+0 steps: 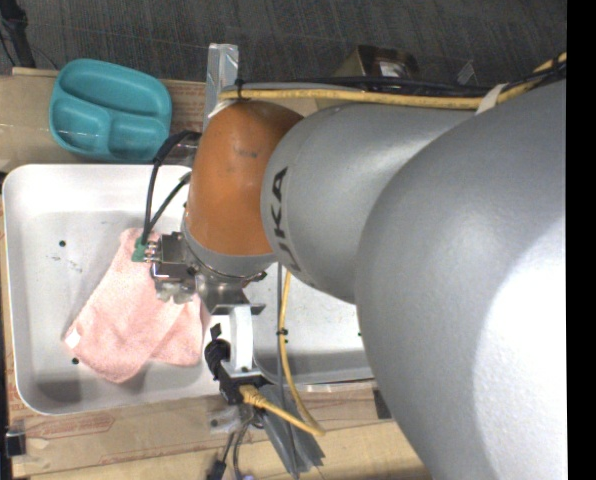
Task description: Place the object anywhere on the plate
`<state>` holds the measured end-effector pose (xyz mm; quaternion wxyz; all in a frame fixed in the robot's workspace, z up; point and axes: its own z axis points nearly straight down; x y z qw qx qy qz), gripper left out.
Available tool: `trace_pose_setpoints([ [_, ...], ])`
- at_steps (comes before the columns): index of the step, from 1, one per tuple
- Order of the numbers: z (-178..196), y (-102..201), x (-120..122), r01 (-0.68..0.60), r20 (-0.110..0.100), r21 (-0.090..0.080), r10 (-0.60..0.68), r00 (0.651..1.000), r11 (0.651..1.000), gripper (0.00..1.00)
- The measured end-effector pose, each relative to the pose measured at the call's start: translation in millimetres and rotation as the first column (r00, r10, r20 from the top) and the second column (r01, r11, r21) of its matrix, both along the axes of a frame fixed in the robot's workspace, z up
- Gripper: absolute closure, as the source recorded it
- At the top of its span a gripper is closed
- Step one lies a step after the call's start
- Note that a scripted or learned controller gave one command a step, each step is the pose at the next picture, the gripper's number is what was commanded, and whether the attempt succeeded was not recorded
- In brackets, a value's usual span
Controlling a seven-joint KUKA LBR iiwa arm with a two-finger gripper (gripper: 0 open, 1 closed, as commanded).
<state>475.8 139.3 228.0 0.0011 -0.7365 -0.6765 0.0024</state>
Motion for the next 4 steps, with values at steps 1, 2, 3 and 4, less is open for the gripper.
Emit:
trace_pose_setpoints([
  [1,-126,13,0,0.166,-0.001,0.000,-0.166,0.986,0.986,1.00],
  [2,-112,-26,70,0.088,0.001,0.001,-0.088,0.996,0.996,1.00],
  [3,-72,-35,55,-0.193,0.001,0.002,0.192,0.981,0.981,1.00],
  [4,-36,28,26,-0.066,0.003,0.002,0.066,0.998,0.998,1.00],
])
